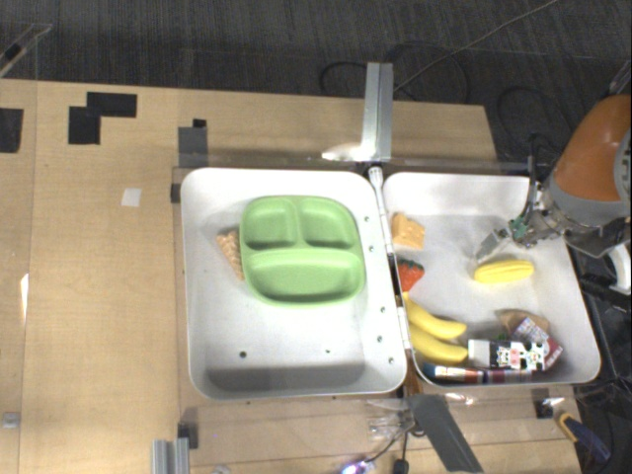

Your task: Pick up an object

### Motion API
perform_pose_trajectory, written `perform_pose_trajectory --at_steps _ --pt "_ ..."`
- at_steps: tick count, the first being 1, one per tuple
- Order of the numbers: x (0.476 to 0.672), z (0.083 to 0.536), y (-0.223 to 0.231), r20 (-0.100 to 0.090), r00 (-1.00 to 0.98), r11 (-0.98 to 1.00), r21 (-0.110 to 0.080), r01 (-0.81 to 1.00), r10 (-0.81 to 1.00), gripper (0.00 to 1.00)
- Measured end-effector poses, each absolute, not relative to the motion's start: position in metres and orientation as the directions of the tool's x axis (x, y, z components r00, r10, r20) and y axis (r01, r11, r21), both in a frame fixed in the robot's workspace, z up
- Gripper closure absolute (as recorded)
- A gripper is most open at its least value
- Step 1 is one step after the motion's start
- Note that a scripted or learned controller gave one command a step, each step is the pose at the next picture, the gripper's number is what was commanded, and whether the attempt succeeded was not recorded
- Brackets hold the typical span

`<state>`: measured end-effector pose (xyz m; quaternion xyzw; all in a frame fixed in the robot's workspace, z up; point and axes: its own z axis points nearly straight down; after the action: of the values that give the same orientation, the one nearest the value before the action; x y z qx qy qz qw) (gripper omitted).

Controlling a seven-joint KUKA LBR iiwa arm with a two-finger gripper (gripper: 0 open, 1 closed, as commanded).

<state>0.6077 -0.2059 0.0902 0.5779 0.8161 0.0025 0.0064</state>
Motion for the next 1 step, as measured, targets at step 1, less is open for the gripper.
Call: perform_pose_trajectory --at_steps 1 --pt "0.5478 0.0917 -0.1794 -0.008 -0.273 0.273 0.015 0.962 0.962 0.0"
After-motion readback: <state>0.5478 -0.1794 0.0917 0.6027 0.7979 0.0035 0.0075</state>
